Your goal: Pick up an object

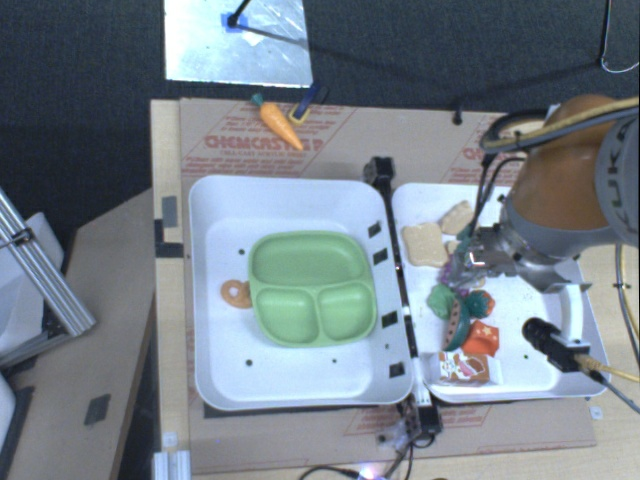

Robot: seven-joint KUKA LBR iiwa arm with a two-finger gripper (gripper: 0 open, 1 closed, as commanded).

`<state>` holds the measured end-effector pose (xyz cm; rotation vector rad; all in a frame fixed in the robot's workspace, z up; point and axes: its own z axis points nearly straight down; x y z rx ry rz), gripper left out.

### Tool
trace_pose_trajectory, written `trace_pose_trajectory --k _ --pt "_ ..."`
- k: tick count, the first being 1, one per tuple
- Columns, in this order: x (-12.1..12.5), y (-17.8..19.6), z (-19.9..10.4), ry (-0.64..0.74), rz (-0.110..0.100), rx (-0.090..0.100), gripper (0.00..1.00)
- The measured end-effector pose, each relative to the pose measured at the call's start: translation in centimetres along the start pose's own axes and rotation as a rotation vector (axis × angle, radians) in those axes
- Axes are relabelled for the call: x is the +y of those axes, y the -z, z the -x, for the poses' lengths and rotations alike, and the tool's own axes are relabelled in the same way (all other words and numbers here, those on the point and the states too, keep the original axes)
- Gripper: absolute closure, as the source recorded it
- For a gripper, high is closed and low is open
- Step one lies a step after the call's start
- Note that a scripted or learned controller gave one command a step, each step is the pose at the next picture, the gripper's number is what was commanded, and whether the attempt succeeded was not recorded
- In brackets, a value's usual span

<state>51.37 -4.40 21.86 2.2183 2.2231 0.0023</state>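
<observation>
Camera view puts the arm (pixel 570 183) in from three o'clock, wrist bent down over the right bin (pixel 575 388), and the gripper (pixel 468 266) sits low among a tight heap of small things. Whether the jaws are released or clenched I cannot tell; the tip is lost in clutter and glare, and nothing is plainly seen between them. The candidates for the pick are all packed together: a tan bread slice (pixel 424 244) at ten o'clock of the gripper, a second pale piece (pixel 457 216) at twelve, a green toy (pixel 443 300) touching a dark strip (pixel 456 320) at six, an orange-red packet (pixel 483 338) just beyond, and a small printed carton (pixel 464 368) at the bin's near edge. That crowding is the risk: closing here could pinch two things at once, or catch only a corner so the piece slips out on the lift. A nudge could also shove the bread against the divider wall at nine o'clock, where the jaws would struggle to get around it. Over in the left bin (pixel 215 208) a green divided plate (pixel 306 286) and a small brown ring (pixel 237 294) lie well apart from the action, and a toy carrot (pixel 279 125) rests outside on the bench at twelve o'clock.
</observation>
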Motion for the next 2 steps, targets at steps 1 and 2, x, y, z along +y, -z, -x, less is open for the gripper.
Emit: trace_pose_trajectory --k 1,2 --pt "-1.28 1.5 0.32 -0.002 0.001 0.0 1.0" --pt "-1.66 1.06 -0.04 -0.002 0.0 0.0 1.0"
